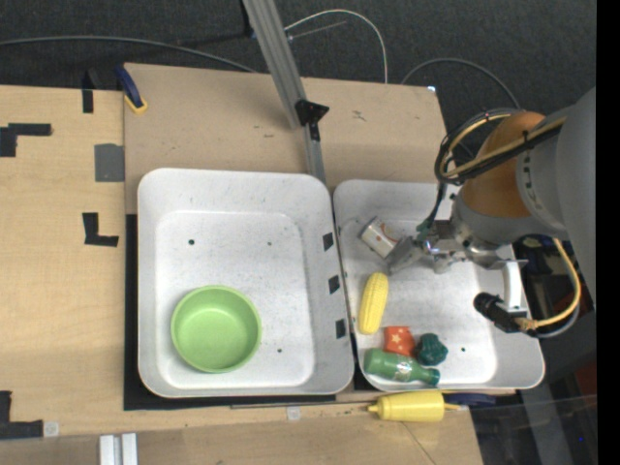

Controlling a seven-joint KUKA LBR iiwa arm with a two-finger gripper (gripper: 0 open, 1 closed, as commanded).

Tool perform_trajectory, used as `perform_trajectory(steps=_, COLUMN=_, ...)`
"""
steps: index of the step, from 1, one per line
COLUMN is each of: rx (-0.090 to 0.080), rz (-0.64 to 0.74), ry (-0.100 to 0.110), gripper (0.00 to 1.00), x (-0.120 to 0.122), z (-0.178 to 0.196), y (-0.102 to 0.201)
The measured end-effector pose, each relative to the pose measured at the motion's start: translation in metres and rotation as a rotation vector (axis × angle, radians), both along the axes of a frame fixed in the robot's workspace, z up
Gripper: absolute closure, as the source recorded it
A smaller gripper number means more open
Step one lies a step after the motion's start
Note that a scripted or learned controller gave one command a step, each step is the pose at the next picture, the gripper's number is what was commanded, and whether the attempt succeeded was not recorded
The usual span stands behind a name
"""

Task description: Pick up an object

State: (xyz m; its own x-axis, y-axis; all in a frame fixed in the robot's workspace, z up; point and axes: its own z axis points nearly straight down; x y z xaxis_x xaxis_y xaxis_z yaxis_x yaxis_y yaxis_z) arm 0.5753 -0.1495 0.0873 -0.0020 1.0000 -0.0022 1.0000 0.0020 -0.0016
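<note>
My gripper (407, 254) hangs low over the right bin (504, 356), in its upper middle part, at the end of the grey arm with the orange band (504, 177). Just left of the gripper lies a small grey and white block (377, 235) with a red mark; whether they touch I cannot tell. Below it a yellow corn cob (373, 301) lies near the bin's left wall. At the bin's front sit a red piece (397, 338), a dark green piece (430, 349) and a green bottle (399, 367) lying on its side.
A light green bowl (216, 328) sits in the front left of the left bin (242, 197). A yellow bottle (411, 407) lies on the bench just outside the right bin's front rim. A metal pole (281, 51) slants down to the bins' back edge.
</note>
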Motion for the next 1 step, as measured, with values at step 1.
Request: perform_trajectory(steps=1, rx=0.002, rz=0.001, ry=0.001, gripper=1.00, x=0.0001, z=0.0117, y=0.0010)
